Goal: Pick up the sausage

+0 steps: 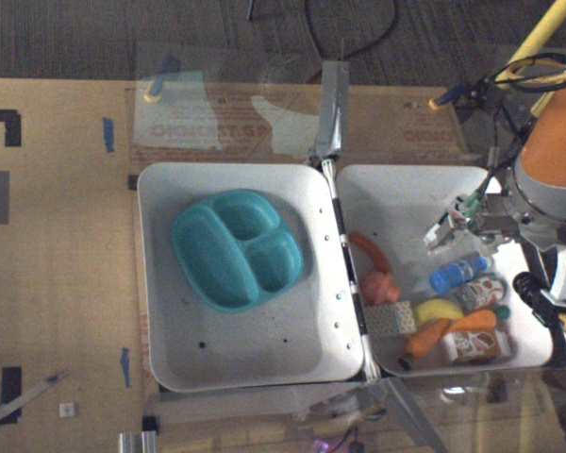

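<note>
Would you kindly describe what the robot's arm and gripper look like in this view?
The arm is grey with a rounded orange band above the wrist. Dark cables loop beside it, near a yellow bar. The gripper is a small metallic grey unit with a green detail near its base.

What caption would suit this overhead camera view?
Robot gripper hovering over the right bin, with the sausage lying near its left wall.

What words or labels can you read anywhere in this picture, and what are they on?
Clear sheet behind the bins: faint, mirrored lettering, too blurred to read.
Small carton in the right bin: label too small to read.
Small can: label too blurred to read.
Blue bottle: no legible text.
</note>
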Robot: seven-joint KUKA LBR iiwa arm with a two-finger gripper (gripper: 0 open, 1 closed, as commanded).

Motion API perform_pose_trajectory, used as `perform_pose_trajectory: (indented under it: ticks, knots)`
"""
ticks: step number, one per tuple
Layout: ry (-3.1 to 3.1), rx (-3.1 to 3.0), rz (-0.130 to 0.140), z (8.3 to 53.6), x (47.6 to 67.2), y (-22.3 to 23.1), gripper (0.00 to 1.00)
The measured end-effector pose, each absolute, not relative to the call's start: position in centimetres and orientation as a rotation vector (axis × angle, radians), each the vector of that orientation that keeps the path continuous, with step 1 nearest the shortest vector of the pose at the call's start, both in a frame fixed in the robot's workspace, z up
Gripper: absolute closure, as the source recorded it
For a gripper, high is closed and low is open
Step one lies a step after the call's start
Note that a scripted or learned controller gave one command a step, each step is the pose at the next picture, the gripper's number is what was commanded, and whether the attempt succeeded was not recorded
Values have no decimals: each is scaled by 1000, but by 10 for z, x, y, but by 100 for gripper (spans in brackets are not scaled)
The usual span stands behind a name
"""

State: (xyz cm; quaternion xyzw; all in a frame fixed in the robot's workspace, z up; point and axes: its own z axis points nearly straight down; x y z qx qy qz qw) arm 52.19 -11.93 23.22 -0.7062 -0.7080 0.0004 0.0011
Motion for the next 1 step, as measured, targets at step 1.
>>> perform_pose_trajectory:
  ticks: [1]
  knots:
    - [-2219,-2226,-1,184,581,-72,0]
